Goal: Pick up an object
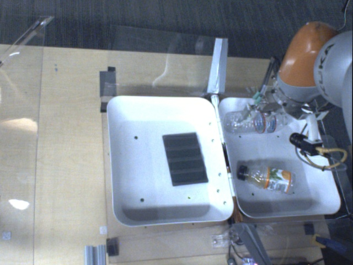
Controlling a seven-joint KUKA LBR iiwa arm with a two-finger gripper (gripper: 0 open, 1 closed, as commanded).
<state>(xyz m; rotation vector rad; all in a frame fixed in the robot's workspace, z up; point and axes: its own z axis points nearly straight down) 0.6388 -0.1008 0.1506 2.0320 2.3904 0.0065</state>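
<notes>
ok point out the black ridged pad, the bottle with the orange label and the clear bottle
black ridged pad (185,158), camera view, middle of its ridged top, left bin
bottle with the orange label (266,179), camera view, on its label, right bin
clear bottle (248,122), camera view, on its clear body, right bin's far end

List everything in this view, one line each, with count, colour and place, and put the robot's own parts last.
left bin: one, white, centre of the bench
black ridged pad: one, black, lying flat in the middle of the left bin
right bin: one, white, beside the left bin
clear plastic bottle: one, transparent with a blue label, lying at the far end of the right bin
juice bottle: one, amber with a black cap and orange label, lying in the near half of the right bin
bench: one, pale wood
arm: one, grey with an orange band, over the right bin's far corner
gripper: one, above the clear plastic bottle
</notes>
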